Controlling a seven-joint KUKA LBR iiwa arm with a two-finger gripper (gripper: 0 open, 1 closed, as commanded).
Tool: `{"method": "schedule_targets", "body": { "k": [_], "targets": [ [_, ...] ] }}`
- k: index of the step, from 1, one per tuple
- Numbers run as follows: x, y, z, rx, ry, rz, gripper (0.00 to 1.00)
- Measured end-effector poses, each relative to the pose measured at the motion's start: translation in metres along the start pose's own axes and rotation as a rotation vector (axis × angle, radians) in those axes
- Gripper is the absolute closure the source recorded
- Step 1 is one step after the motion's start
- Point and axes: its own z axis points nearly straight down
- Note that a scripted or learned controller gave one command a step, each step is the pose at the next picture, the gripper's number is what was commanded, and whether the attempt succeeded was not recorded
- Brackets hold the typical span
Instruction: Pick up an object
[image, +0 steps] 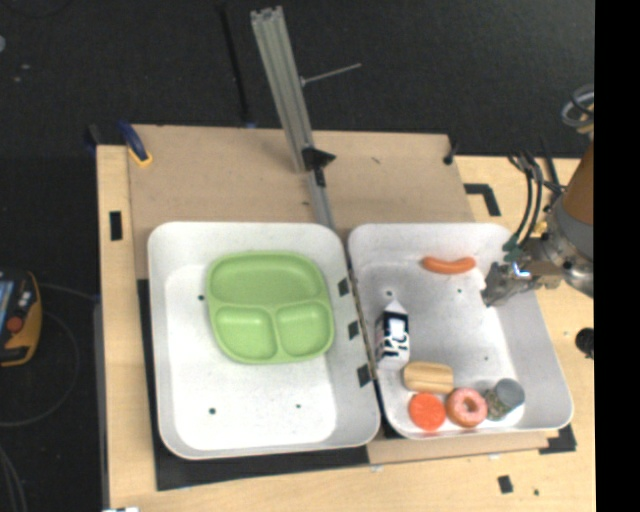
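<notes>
The claw (500, 285) hangs over the right-hand edge of the right bin (530, 330), at about three o'clock in the view, with the grey arm (575, 225) behind it toward the frame's right. Whether it is apart or together cannot be told at this size, and nothing shows in its grasp.

Just beside it, toward nine o'clock, an orange sausage-shaped toy (448, 264) lies flat near the bin's far wall. Toward seven o'clock from the claw, a small white-and-black carton (395, 334) lies by the bin's left wall. Below that, a tan bread roll (428, 377) rests on the floor of the bin. Along the near wall, at six o'clock from the claw, sit an orange-red ball (427, 411), a pink doughnut (466, 407) and a grey round piece (506, 396), in a row, close together.

Well apart, at nine o'clock, the left bin (190, 400) holds a green divided plate (269, 305). Both bins lie on the pale wooden tabletop (220, 175).
</notes>
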Motion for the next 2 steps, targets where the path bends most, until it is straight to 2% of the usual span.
{"method": "schedule_targets", "body": {
  "k": [2],
  "targets": [
    [0.089,0.060,0.005,0.006,0.003,-0.002,1.00]
  ]
}}
